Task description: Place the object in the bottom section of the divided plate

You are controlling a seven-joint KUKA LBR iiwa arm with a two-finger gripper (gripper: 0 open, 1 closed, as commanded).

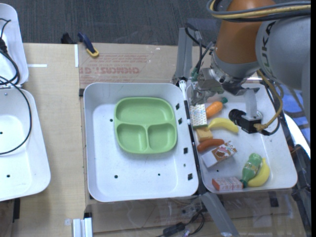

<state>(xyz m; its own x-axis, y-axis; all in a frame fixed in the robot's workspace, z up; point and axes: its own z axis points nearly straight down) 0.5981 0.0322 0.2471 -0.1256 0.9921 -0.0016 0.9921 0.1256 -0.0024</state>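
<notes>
The claw (200, 90) hangs over the right bin's (284, 174) left edge, its grip too hidden to tell. The plate (145, 125) lies left.

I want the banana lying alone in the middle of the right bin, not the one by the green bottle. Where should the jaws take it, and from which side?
Likely best from straight above, at the middle of the banana. It lies flat and curved, running left to right, so close across its narrow width. Its tips taper, and its left end sits close to the small box and the sausage.
</notes>
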